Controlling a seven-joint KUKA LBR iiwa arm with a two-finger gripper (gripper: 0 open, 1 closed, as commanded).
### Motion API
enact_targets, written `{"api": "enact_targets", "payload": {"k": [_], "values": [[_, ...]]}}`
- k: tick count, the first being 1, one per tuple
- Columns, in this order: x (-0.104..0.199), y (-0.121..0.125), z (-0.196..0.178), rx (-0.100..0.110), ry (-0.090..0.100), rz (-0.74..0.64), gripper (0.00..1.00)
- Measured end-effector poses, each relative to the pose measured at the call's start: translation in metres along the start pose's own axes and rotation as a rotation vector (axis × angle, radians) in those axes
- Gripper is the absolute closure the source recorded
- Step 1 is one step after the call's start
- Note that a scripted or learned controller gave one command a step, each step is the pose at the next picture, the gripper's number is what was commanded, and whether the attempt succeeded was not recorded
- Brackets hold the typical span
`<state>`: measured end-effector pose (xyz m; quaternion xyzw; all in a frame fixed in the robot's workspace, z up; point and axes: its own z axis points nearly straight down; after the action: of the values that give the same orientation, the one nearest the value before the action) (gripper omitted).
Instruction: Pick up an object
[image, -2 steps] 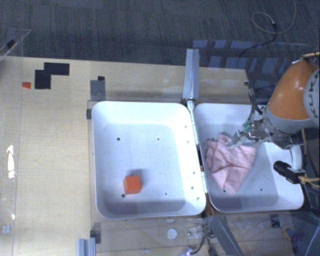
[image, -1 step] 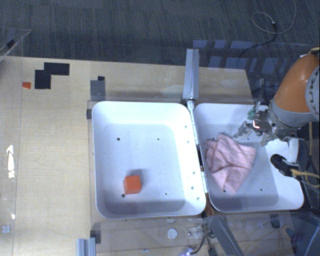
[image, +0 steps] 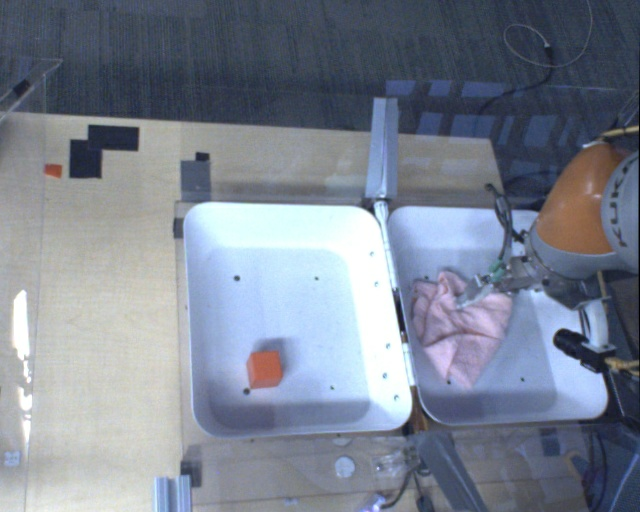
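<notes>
Camera view: arm (image: 585, 215) reaches leftward, pincer (image: 478, 290) touching pink cloth (image: 458, 325).

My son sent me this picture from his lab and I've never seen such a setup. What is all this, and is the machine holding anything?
It is one photo, taken by a camera fixed above a wooden bench, looking down at a slant. Two shallow white bins sit side by side. The left bin has a small orange block in it. The right bin has a crumpled pink cloth. The grey and orange thing at the right is a robot arm. Its end effector is down at the cloth's upper edge. I cannot tell whether it grips the cloth.
</notes>
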<state>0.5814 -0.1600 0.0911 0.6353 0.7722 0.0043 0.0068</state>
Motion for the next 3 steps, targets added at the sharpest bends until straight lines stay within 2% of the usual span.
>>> {"api": "enact_targets", "payload": {"k": [1,2,3], "values": [[0.001,0.004,-0.013,-0.01,-0.001,-0.001,1.0],[0.001,0.004,-0.013,-0.01,-0.001,-0.001,0.0],[0.043,0.011,-0.002,-0.005,-0.003,-0.155,0.0]]}}
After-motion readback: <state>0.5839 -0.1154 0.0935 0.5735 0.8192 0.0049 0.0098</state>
